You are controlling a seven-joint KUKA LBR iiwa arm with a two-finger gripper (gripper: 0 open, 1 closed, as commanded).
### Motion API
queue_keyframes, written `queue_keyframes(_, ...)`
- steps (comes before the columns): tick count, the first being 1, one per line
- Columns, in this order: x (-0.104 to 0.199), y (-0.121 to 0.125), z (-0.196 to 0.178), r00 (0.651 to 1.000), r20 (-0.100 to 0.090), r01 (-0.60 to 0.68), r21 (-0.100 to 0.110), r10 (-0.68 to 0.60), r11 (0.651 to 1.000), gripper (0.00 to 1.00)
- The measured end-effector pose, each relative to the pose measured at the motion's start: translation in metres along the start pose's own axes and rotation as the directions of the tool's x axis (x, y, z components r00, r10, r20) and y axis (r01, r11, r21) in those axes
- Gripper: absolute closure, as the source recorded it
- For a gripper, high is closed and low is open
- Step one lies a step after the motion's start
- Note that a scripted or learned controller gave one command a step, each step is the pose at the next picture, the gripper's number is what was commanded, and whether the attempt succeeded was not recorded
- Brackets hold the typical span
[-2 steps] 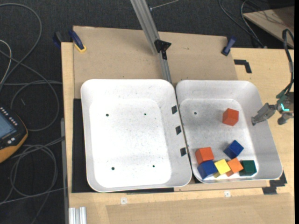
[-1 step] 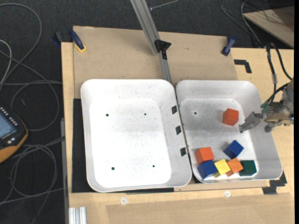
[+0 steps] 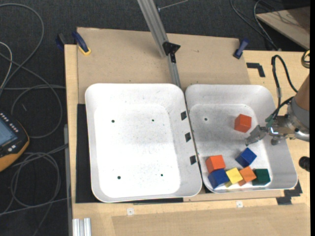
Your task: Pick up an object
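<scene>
Your claw [image 3: 257, 134] sits just past the lone orange block [image 3: 242, 123], I cannot tell how it is set, and it may grab nothing.

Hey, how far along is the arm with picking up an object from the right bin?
Done: the gripper has reached into the right bin, between the lone orange block and the blue block. In hand: nothing shows between its fingers. Left: closing on a block and lifting it; all the blocks sit on the bin floor.
</scene>
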State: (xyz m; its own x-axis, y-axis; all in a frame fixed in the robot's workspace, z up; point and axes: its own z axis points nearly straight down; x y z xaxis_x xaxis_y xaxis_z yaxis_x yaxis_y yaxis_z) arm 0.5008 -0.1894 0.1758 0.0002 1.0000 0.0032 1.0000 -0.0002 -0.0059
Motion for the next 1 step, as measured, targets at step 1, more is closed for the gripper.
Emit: queue_keyframes(1, -0.0054, -0.0017, 0.0617, 1.000, 0.000, 0.000, 0.002, 0.000, 1.000, 0.00)
